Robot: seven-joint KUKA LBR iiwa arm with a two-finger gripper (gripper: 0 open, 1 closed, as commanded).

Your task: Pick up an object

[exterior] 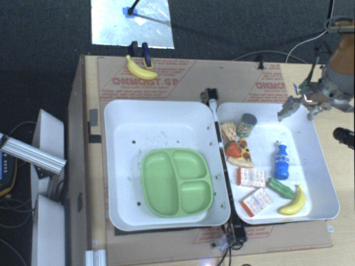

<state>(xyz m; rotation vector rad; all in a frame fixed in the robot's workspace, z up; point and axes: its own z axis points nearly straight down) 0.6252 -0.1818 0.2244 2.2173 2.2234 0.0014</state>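
1. Gripper (303, 105) hovered over the right bin's (324, 165) far rim, fingers spread, grasping nothing.
2. Blue bottle (282, 160) stood mid-bin, apart from neighbours; a centred, vertical descent looked advisable.

A divided plate (177, 182) lies in the left bin (119, 126). The right bin (316, 159) holds a bottle (282, 160), a can (246, 124) and a banana (294, 201) at lower right. Another banana (140, 69) lies on the bench (183, 76), upper left.

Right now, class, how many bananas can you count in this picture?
2. One banana lies on the cardboard behind the left bin, outside both bins. The other banana lies in the right bin, at its near right corner beside a green vegetable.
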